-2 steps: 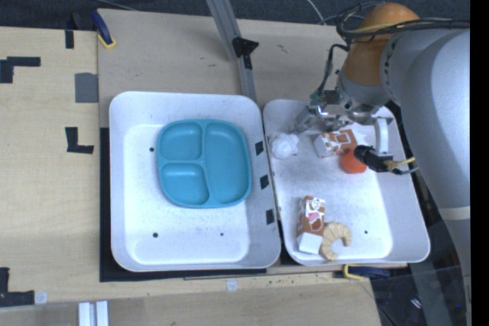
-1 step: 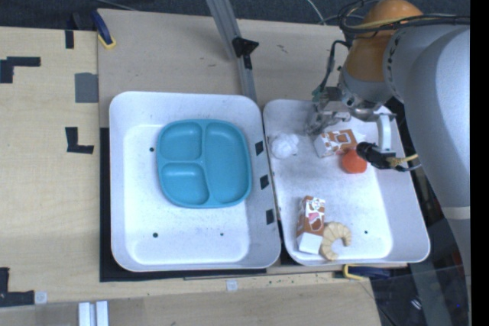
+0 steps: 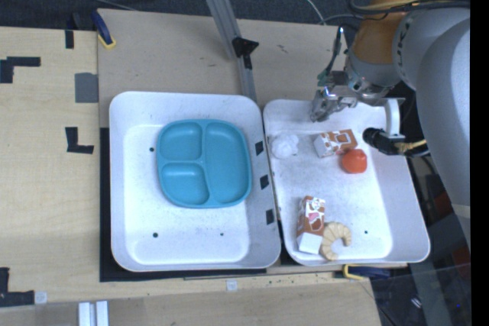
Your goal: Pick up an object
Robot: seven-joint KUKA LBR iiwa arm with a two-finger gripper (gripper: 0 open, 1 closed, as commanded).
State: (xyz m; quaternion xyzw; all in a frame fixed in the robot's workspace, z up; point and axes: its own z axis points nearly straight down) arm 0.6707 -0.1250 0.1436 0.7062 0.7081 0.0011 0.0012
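The claw (image 3: 324, 109) hung over the right bin's (image 3: 397, 233) far corner; whether it was wide or narrow I could not tell. Below it lay a small carton (image 3: 335, 143), a red ball (image 3: 354, 161) (touching the carton) and a croissant (image 3: 336, 238).

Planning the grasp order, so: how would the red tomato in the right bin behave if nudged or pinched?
The red tomato looks round and smooth, so a nudge would probably roll it across the right bin, perhaps against the small carton beside it. Its glossy, curved skin might slip from a pinch that lands off-centre.
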